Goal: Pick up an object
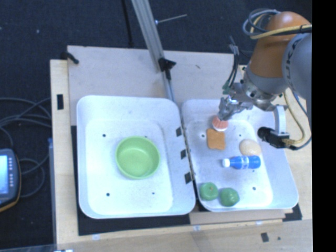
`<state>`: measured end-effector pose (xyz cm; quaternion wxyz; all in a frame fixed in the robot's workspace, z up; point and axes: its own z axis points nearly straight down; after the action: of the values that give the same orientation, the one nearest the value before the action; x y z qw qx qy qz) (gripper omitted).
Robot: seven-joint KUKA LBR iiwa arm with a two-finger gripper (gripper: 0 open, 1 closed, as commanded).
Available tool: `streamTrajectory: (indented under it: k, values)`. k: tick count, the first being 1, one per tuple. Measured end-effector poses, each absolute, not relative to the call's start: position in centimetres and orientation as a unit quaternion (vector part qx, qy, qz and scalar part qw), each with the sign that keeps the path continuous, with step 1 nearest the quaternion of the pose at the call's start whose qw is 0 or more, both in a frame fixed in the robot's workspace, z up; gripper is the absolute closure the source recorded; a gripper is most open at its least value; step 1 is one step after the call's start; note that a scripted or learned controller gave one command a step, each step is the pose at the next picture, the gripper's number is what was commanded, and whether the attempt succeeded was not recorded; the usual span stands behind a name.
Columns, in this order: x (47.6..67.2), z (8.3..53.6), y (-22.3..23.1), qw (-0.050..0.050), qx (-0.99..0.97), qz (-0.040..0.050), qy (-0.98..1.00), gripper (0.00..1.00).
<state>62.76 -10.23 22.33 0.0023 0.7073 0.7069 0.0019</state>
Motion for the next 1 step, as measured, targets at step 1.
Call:
streamTrajectory:
  k: [1]
  values:
    - [62.85,27.63,-10.33,0.002,0.707,0.0017,0.707,1.0]
